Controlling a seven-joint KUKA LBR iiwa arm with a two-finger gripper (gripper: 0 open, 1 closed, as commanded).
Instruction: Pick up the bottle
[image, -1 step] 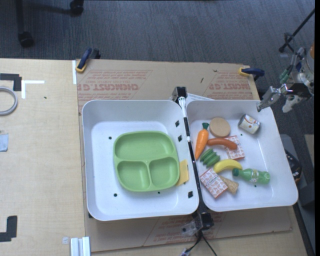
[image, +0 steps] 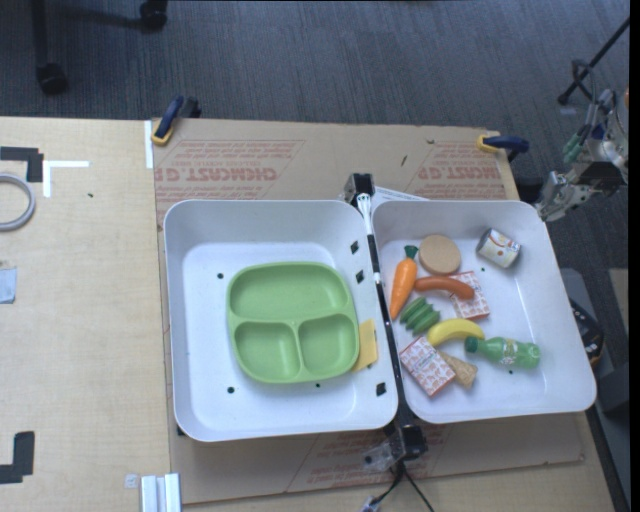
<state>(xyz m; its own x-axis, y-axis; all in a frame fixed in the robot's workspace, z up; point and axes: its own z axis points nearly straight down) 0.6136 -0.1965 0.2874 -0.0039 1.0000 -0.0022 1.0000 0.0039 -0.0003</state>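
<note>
The bottle (image: 503, 350) is green with a pale label and a yellowish cap. It lies on its side in the right bin (image: 560, 385), near the bin's front right, with the cap pointing left. A banana (image: 455, 331) lies just left of the cap. My gripper (image: 556, 198) hangs at the view's right edge, above the bin's far right corner and well apart from the bottle.
The right bin also holds a carrot (image: 401, 283), a round bun (image: 439, 254), a sausage (image: 445, 287), a green pod (image: 420, 315), a red-and-white packet (image: 428, 365) and a small can (image: 498, 248). A green divided plate (image: 293, 321) lies in the left bin (image: 200, 330).
</note>
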